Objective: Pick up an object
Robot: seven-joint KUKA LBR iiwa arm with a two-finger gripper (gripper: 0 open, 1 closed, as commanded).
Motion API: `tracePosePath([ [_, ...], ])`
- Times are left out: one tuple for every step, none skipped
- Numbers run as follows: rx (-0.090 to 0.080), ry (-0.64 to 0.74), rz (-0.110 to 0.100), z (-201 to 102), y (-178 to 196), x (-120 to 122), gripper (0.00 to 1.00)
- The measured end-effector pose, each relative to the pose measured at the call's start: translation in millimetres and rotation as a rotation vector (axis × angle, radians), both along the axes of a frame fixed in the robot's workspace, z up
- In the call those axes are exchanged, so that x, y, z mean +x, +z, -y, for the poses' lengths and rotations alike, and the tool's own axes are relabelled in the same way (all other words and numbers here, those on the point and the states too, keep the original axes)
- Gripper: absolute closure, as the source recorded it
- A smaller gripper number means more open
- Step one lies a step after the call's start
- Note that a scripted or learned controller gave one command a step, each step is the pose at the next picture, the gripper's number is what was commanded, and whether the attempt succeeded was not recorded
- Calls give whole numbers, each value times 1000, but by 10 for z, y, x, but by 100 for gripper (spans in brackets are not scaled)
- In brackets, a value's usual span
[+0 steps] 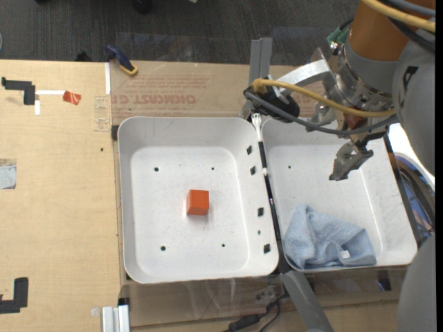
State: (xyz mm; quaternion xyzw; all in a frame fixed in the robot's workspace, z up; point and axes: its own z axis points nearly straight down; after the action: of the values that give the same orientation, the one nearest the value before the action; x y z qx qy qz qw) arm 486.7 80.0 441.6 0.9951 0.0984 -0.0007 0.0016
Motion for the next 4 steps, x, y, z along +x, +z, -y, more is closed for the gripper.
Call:
tracePosePath([
  [0,0,0,-119,0,74,0],
  [-4,-3,-1,-113,90,83,100],
  [-4,-2,-2,-114,90,83,0],
  [-1,25,-3,-187,-448,-91,0],
])
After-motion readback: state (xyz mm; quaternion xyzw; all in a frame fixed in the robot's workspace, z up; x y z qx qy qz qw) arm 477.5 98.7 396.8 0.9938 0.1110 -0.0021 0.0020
